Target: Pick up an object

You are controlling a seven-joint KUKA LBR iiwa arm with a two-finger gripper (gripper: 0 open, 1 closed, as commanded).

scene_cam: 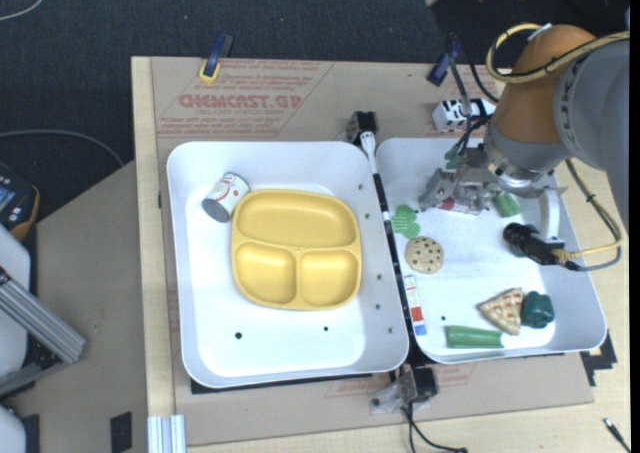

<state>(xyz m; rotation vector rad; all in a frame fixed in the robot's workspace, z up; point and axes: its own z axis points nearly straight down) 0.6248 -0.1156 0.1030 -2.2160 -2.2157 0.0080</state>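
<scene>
Objects lay scattered in the right bin (570, 326): a cookie (424, 254), a pizza slice (503, 308), a dark green piece (537, 310), a long green piece (473, 337) and a green leaf-like piece (404, 220) by the divider. The end effector (462, 191) sat low over that bin's far part, near something red and a small green item (506, 205); its grip state could not be made out. The left bin (200, 341) held a yellow divided plate (296, 247) and a small cup (226, 196) lying on its side.

I've just got the one fixed cam here, mounted above the table (300, 91) and looking down at a slant. It sits far enough back to fit both white bins (190, 271) side by side mid-frame, dark floor along the top, and the arm (560, 91) entering from upper right.
</scene>
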